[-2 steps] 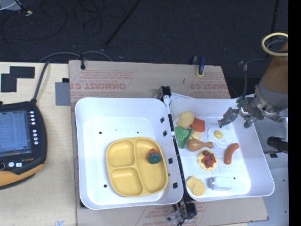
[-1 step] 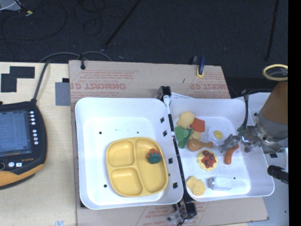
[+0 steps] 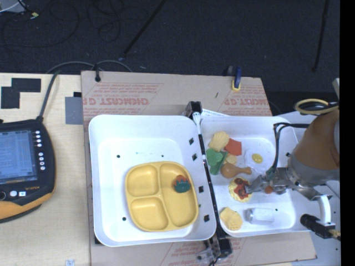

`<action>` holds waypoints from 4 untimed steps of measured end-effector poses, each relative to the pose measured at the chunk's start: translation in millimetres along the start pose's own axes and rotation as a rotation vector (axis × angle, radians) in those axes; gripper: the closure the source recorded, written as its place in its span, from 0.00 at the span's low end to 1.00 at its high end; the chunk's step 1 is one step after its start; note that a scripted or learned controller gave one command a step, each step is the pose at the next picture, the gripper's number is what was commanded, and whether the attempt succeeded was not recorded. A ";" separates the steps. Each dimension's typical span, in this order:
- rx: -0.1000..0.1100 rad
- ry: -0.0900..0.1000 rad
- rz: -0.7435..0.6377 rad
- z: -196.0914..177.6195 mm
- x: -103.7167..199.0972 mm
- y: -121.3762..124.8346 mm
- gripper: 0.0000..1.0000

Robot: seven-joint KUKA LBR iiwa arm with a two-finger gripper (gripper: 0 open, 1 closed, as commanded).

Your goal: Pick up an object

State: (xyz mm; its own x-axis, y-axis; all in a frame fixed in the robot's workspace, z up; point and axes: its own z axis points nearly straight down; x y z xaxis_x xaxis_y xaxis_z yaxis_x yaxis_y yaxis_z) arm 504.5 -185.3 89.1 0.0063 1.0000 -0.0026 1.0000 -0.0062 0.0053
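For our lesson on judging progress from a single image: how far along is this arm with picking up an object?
Done: the arm has reached into the right bin, and its tool sits low among the toy foods, beside the pizza-like piece and the drumstick. In hand: nothing visibly gripped. Left: closing on one item and lifting it. The yellow tray in the left bin holds one small green and red toy.

A yellow divided plate (image 3: pixel 158 197) carries a green-and-red toy (image 3: pixel 181 184); beside the gripper (image 3: pixel 256 186), yellow, red, green and brown play food fills a white bin (image 3: pixel 285 219).
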 end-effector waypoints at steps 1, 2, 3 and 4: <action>0.005 0.011 0.000 -10.6 1.2 1.1 1.00; -0.005 0.001 -0.011 -242.6 52.7 -3.2 1.00; 0.009 0.004 -0.013 -248.8 113.5 3.3 1.00; 0.009 0.005 -0.017 -281.1 212.0 -15.9 1.00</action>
